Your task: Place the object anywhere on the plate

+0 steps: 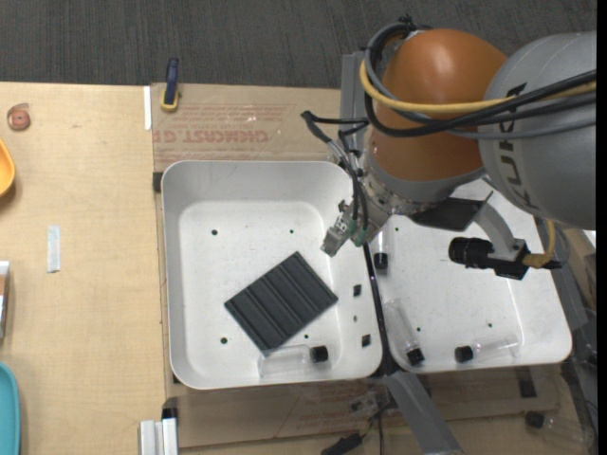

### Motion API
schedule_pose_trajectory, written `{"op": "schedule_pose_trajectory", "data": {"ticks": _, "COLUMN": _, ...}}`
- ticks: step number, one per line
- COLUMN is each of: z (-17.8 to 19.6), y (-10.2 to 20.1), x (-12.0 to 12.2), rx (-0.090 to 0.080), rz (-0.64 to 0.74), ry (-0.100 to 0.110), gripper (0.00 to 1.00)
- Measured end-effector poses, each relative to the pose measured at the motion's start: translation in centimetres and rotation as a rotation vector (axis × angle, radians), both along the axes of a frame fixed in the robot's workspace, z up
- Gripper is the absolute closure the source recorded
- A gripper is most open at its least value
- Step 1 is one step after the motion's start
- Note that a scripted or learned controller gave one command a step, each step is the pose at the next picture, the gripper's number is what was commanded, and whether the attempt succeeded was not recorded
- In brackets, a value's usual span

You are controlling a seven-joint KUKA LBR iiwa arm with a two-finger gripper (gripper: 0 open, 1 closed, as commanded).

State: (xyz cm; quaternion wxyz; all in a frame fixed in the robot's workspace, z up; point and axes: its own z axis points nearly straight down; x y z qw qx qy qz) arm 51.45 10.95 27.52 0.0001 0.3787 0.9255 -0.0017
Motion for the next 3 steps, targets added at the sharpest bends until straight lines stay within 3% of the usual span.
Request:
{"op": "schedule_pose_trajectory", "data": {"ticks": 1, "z": 4.1, "y": -3.1, "x": -1.8, "rx": 0.002, "rz": 0.164, "ry": -0.003, "gripper": 1.00}}
{"op": "schedule_pose_trajectory", "data": {"ticks": 2, "z": -0.6, "y": 9.0, "x": -3.7, "rx": 0.002, "rz": 0.366, "ry": 0.002, "gripper": 1.00}}
{"op": "schedule_pose_trajectory", "data": {"ticks": 3, "z": 2.5, "y": 5.2, "x": -0.4, "rx": 0.002, "rz": 0.432, "ry": -0.002, "gripper": 1.00}}
